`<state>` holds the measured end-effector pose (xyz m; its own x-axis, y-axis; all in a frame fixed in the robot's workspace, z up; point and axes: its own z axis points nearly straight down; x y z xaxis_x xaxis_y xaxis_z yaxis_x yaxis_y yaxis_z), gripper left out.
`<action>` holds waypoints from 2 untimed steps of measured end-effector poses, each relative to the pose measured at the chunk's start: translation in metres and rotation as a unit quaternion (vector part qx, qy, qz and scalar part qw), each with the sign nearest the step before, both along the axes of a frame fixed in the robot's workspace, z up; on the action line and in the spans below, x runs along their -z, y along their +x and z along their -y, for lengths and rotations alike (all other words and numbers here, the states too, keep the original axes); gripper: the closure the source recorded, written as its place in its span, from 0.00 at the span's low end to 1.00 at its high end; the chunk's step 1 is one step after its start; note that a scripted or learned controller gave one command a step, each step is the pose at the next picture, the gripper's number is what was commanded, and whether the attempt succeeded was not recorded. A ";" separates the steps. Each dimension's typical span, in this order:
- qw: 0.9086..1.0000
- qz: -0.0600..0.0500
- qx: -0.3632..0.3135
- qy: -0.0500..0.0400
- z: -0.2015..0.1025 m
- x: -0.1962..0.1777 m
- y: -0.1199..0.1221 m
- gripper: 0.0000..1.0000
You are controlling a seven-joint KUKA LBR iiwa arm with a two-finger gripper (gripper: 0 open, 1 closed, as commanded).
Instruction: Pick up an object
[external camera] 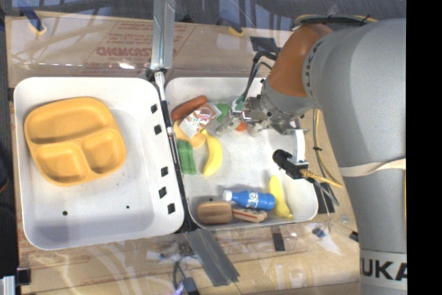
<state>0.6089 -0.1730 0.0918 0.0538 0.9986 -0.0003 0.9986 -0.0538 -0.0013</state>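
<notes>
My gripper [243, 118] hangs low over the upper middle of the right bin [304, 214], under the orange wrist band. A small orange piece [239, 126] lies right at its tip, and a green item [222, 110] sits just to its left. Whether anything is held is hidden by the wrist. To the left lie a red-brown sausage [190, 107], a printed packet [197, 122], a banana [213, 155] and a green block [185, 155]. Along the bin's front lie a blue bottle [252, 200], a second banana [280, 197], a brown block [214, 212] and a hot dog [250, 216].
The left bin [41, 231] holds a yellow divided plate [74, 139]. A metal divider bar [163, 31] stands between the bins at the back. The arm's grey body [359, 114] covers the right bin's right side.
</notes>
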 end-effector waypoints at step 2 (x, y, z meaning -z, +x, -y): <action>0.999 -0.004 -0.038 0.001 -0.081 -0.009 0.040 1.00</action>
<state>0.6491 -0.0917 0.1009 -0.0216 0.9998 0.0018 0.9997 0.0217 -0.0087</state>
